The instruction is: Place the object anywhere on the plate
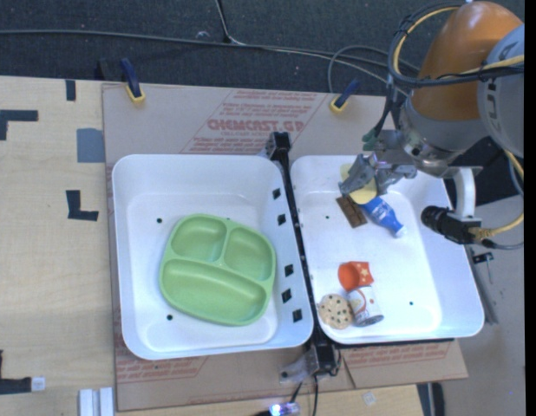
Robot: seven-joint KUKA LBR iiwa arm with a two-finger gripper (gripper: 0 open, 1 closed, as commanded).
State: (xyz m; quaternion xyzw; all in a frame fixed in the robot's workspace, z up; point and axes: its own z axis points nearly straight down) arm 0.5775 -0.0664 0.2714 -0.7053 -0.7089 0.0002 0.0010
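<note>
A: Why is the gripper (365, 180) so low at the right bin's (441, 323) far edge?

B: I judge it is reaching for the yellow object (363, 195), which lies right under it, beside a brown bar (352, 211) and a blue bottle (383, 216).

A: Is it holding anything?

B: I cannot tell; the wrist hides that.

A: And the plate (218, 269)?

B: It sits mid-floor in the left bin (138, 336), well apart.

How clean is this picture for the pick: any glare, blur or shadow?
Camera view: even, soft light; the white right bin looks bright and washed out; the gripper is slightly blurred and hides part of the yellow item; the green plate is sharp, with faint shadows.
</note>
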